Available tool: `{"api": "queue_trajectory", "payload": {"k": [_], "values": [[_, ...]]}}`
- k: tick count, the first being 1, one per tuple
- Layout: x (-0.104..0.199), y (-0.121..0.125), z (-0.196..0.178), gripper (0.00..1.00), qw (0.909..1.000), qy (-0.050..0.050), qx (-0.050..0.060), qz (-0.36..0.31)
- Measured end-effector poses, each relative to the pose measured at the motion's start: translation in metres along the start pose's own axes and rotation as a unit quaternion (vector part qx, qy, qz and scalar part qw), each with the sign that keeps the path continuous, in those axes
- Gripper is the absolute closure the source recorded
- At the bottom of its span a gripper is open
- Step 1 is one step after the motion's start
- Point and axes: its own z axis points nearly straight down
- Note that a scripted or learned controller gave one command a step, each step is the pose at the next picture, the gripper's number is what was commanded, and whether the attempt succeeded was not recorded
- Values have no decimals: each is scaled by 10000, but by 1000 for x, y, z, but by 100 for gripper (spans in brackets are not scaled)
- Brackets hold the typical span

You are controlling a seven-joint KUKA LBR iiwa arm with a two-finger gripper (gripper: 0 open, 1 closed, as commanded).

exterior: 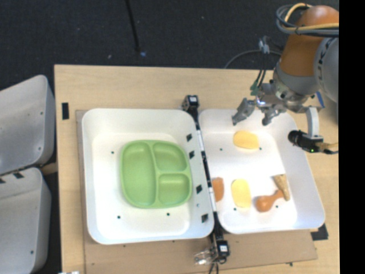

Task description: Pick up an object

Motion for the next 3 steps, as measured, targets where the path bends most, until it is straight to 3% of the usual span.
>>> {"api": "queue_trajectory", "payload": {"k": [2,3], "values": [[-5,1,94,0,10000,-8,20,0],[-6,3,124,0,10000,-19,-12,11]]}}
